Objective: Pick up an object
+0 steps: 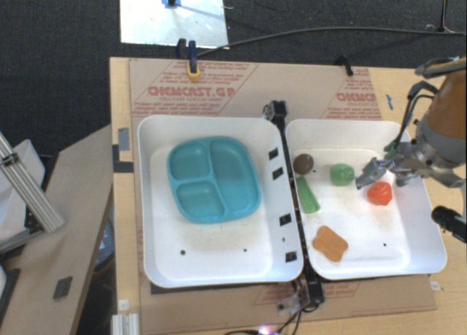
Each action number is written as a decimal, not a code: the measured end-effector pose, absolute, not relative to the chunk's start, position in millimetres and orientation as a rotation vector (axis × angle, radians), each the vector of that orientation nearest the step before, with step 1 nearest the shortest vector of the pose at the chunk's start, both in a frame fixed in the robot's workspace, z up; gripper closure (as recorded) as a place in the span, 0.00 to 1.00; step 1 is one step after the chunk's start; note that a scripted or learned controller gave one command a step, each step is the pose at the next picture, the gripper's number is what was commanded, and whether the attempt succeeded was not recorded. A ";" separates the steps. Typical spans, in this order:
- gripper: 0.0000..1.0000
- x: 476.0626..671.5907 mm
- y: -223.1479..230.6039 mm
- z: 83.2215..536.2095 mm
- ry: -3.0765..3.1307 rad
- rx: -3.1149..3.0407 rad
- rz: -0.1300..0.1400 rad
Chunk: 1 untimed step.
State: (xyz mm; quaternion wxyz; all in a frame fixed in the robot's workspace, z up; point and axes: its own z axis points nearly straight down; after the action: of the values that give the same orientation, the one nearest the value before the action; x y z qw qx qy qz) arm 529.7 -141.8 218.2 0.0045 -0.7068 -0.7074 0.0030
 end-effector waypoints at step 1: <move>0.00 532.3 -141.5 224.2 -2.226 -2.218 -0.001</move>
State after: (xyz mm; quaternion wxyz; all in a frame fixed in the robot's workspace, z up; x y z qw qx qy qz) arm 532.3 -141.5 224.2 -0.0002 -0.7058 -0.7084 -0.0004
